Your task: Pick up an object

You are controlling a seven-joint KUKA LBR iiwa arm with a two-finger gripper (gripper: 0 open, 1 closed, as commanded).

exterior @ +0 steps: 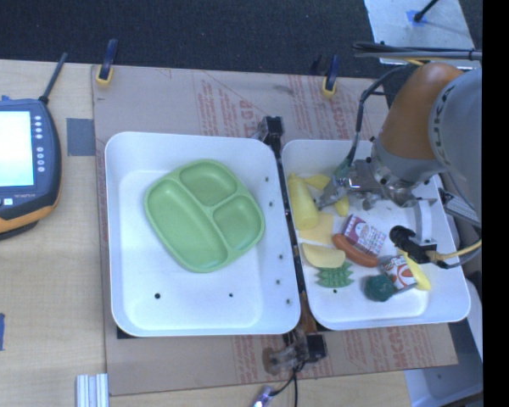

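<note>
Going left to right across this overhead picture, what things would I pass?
Handheld screen → green plate in the left bin → yellow food pieces → red sausage → gripper → grey and orange arm.

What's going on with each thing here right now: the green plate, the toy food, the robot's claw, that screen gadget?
Green plate: flat in the left bin, compartments bare.
Toy food: heaped in the right bin.
Hot dog: lying flat among the food.
Red packet: lying beside the hot dog.
Broccoli: near the right bin's front edge.
Claw: low over the yellow pieces; grip unclear.
Screen gadget: on the bench, screen lit.
</note>
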